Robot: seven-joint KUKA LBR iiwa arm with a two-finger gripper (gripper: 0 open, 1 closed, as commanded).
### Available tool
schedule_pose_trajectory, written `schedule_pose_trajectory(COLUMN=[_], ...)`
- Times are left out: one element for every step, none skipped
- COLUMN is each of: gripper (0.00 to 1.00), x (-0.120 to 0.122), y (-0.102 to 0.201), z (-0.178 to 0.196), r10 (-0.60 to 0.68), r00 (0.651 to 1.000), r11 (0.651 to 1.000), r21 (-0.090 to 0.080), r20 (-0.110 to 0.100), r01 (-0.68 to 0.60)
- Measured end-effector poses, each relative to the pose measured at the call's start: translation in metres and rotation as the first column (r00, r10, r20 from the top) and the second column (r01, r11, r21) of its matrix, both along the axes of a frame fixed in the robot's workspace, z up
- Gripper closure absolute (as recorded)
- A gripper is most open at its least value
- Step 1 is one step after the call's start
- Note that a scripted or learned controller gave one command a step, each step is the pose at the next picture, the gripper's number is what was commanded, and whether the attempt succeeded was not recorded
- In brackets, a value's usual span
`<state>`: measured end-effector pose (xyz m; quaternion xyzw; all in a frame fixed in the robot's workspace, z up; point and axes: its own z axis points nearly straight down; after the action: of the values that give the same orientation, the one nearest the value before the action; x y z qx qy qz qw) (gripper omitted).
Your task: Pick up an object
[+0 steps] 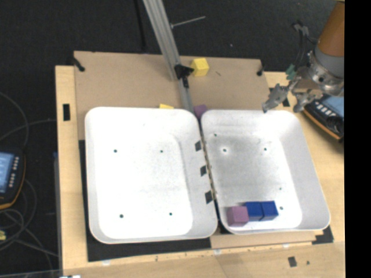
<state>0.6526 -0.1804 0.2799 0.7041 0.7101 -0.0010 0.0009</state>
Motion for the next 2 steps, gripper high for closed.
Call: schedule_pose_trajectory(gripper=[0.00, 0.00], x=[-0.083, -0.060], y=[-0.018, -0.009], z=[-0.135, -0.184], r10=[-0.011, -0.005], r00=[1.000, 1.000], r11=[1.000, 1.000], r21=[0.003, 0.000], r20=[-0.008, 0.003], r01=[0.011, 0.005])
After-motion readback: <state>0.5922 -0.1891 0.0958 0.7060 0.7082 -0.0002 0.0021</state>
